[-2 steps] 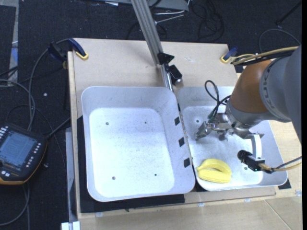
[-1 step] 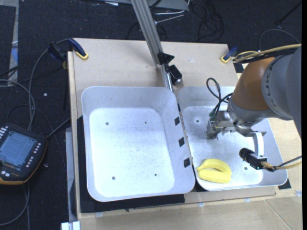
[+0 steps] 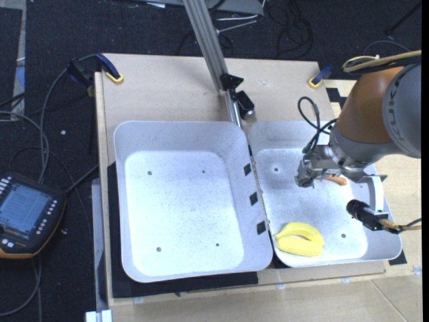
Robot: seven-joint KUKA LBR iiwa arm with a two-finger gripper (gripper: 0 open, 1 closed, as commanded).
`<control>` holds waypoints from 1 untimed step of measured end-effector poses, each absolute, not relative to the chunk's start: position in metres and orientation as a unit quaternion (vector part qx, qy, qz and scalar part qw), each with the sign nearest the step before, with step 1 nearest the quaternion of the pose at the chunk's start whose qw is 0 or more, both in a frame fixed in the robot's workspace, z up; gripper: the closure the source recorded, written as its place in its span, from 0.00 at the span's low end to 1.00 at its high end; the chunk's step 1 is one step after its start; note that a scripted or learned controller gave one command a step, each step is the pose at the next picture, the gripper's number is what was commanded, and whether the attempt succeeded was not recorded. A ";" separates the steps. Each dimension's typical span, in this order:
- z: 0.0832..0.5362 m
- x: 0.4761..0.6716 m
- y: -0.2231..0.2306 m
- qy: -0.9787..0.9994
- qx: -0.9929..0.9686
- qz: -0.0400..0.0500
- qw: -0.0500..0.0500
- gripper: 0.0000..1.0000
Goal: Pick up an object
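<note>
I'm hanging my gripper (image 3: 310, 178) over the right bin (image 3: 281, 156), and my own wrist is blocking it, so honestly can't tell if it's clenched. The yellow banana (image 3: 299, 239) is lying near the front rim, well apart from me.

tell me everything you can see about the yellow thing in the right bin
The yellow object looks like a banana, probably a smooth plastic toy: a curved, bright yellow body, seemingly with a second curved piece lying against it. It lies flat on the floor of the right bin, in the near left corner, close to or against the bin's wall by the divide from the left bin. Nothing grips it; the claw hangs farther back in the same bin, apart from it.
</note>
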State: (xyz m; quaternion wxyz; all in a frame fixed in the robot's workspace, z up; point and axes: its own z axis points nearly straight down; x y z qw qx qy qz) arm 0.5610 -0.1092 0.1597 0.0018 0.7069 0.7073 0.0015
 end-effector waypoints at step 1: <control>0.210 0.555 -0.102 0.707 0.707 0.001 0.002 1.00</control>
